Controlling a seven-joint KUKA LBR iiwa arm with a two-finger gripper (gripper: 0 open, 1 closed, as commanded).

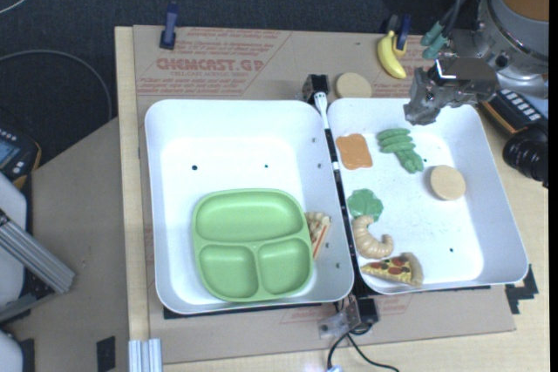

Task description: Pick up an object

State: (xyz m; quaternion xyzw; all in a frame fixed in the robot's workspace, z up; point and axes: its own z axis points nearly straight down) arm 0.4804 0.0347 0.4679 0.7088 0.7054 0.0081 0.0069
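My gripper (422,110) hangs over the far edge of the right bin (488,213), above and a little right of the green pea pods (400,146). I see nothing between its fingers. In the right bin lie an orange slab (354,151), a tan round biscuit (446,182), a green broccoli piece (364,204), a curled shrimp (370,239) and a pizza slice (393,268). A green divided plate (253,241) sits in the left bin (183,144), with a small striped toy (319,230) beside the plate's right rim.
A yellow banana (391,55) and a tan disc (353,86) rest on the cardboard behind the bins. Black clips (315,87) hold the bins at the back and front. A black device (530,154) sits to the right of the right bin.
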